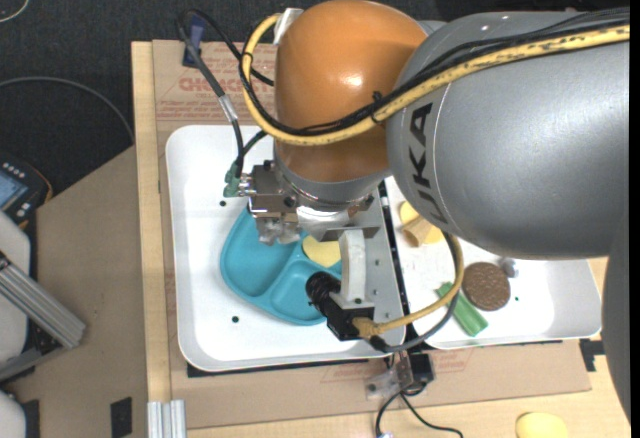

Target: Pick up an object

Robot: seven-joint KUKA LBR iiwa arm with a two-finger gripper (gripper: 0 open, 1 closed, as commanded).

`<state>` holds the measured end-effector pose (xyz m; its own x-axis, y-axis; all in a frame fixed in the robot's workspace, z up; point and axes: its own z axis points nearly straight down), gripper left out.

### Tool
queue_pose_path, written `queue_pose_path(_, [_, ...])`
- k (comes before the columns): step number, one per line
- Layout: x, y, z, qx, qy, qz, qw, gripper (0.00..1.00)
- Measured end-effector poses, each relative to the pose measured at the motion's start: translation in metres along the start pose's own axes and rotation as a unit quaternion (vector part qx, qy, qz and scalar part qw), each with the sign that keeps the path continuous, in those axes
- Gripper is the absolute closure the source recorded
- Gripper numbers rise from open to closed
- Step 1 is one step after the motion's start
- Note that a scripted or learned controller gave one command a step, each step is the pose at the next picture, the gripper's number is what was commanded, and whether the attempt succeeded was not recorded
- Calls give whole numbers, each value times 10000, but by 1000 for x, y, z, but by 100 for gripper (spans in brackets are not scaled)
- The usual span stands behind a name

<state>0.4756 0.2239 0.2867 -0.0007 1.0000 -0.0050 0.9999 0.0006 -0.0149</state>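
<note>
The arm's orange band [345,91] is hanging over the left bin [195,256], hiding the hand above a blue dish [262,271]; its grip state cannot be told.

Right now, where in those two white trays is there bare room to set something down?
The left bin has bare floor along its left wall, beside the blue dish. The right bin is bare right of the brown disc. Around the green piece and yellow pieces, it's crowded.

partial dark letters "uk" on the grey arm [520,126], faded red print on cardboard [200,86], unreadable
</note>
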Motion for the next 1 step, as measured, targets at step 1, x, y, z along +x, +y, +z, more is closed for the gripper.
queue_pose_path(1, [-1,5,-242,-159,65,-11,9999,100])
